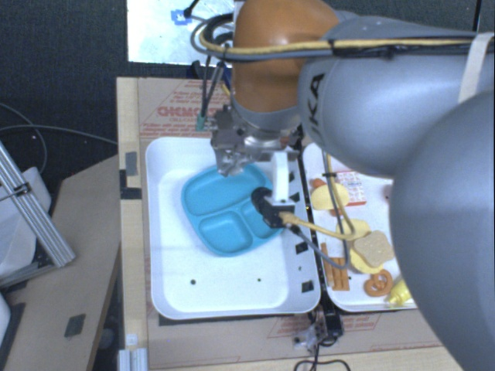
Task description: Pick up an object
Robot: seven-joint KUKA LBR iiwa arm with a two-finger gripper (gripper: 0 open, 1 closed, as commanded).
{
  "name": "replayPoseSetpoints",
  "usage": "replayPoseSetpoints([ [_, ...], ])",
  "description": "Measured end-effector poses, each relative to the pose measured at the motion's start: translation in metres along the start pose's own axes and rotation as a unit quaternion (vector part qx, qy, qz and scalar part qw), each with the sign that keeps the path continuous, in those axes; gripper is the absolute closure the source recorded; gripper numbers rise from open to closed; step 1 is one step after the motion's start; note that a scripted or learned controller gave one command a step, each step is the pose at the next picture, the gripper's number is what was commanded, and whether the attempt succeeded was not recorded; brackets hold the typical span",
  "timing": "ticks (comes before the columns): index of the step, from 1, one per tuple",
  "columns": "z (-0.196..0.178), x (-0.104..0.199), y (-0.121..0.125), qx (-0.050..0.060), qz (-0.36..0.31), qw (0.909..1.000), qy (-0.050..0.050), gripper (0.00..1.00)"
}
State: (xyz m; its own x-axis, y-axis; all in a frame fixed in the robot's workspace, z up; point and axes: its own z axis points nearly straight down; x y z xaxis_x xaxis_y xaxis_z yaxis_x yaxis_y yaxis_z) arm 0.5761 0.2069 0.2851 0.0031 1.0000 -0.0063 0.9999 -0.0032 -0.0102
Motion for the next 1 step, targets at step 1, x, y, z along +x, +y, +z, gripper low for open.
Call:
replayPoseSetpoints([
  [1,-0.1463,-0.0170,-0.0319,-0.013,-0.003,0.9999,0.006,1.00],
])
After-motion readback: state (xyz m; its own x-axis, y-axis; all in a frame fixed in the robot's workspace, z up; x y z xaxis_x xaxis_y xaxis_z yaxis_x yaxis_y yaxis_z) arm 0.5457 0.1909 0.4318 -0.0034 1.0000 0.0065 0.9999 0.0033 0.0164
